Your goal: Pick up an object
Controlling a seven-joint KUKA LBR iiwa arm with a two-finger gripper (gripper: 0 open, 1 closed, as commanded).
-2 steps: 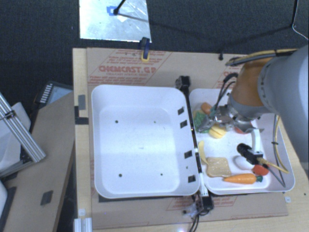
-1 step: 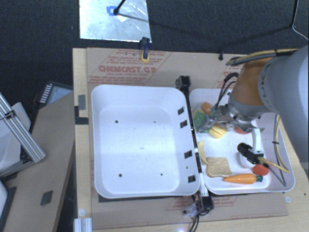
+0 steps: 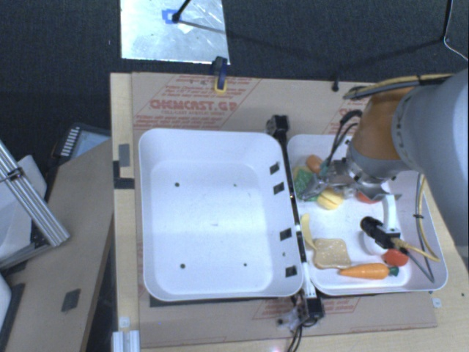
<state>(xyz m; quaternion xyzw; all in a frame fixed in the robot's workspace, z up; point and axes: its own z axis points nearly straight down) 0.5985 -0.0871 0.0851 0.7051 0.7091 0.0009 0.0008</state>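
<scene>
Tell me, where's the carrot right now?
The carrot lies in the right bin, along its near edge, just below the slice of toast and beside the tomato.

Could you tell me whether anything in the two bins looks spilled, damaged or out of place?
Nothing stands out. The toy foods, among them a carrot and a bread slice, all lie inside the right bin, none on the bench.

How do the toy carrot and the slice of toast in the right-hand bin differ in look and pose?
The carrot is orange, long and tapered, with a green tip at its right end; the toast is tan, broad and roughly square. The carrot lies lengthwise along the bin's near wall; the toast lies flat just beyond it, towards the divider. Both rest in the right bin's near corner, close together, apart from the gripper.
</scene>
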